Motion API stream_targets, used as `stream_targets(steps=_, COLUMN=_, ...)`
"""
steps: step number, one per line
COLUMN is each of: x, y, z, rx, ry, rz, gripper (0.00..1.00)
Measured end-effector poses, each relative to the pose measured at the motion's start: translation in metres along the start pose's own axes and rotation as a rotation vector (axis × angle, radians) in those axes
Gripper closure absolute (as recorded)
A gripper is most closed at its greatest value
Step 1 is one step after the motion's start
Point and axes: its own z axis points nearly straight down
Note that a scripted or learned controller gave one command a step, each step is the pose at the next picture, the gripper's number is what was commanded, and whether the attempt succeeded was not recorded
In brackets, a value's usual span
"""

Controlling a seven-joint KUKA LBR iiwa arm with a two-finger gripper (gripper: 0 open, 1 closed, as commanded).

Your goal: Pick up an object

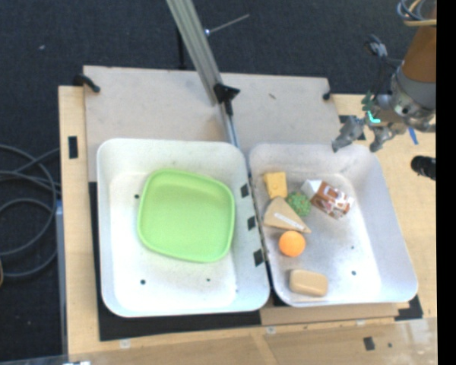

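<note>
Overhead, the end effector [362, 136] hovers with fingers spread wide above the right bin's [387, 226] far rim, holding nothing; a tan block [308, 283] lies lengthwise left-to-right near the bin's front; the arm reaches from right.

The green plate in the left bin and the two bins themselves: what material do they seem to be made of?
The green plate looks like moulded plastic: one even lime colour, soft rounded corners, a smooth, slightly matte face with a raised rim. The left bin and the right bin also look like thin white plastic, formed with rounded corners and sloping walls; grey scuffs and specks mark their floors. Plastic is only probable from this view.
</note>
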Motion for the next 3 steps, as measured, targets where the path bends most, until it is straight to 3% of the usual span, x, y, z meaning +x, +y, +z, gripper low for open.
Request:
stream_targets(steps=1, x=0.0, y=0.0, z=0.0, rx=0.0, ry=0.0, rz=0.0, gripper=0.0)
stream_targets(steps=3, x=0.0, y=-0.013, z=0.106, rx=0.004, ry=0.0, rz=0.001, gripper=0.0)
